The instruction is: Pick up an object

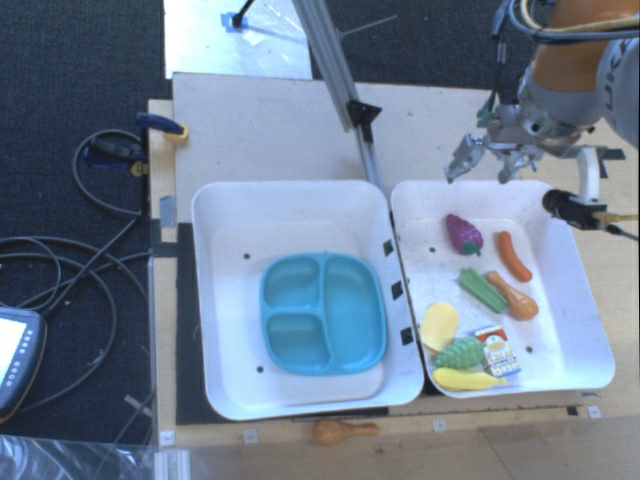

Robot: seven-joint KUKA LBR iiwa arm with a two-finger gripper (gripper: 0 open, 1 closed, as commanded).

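1. We take the purple toy (463,233) as the likeliest pick: it lies in the upper part of the right bin (580,268), its long axis running from ten o'clock to four o'clock.
2. From the claw (486,163), which hangs over that bin's far rim, the purple toy lies toward seven o'clock, near but apart; this short offset is what we judge the coming move turns on.
3. We see the claw spread and released, nothing between its fingers.
4. At three o'clock of the purple toy lies an orange sausage (515,256), and toward five o'clock a green stalk (482,289) beside an orange drumstick (513,297).
5. Nearer six o'clock we find a yellow piece (439,325), a green bumpy toy (461,352), a small carton (496,351) and a banana (465,378).
6. The left bin (225,268) holds a blue divided plate (323,313), well apart at nine o'clock on the surface (260,128).
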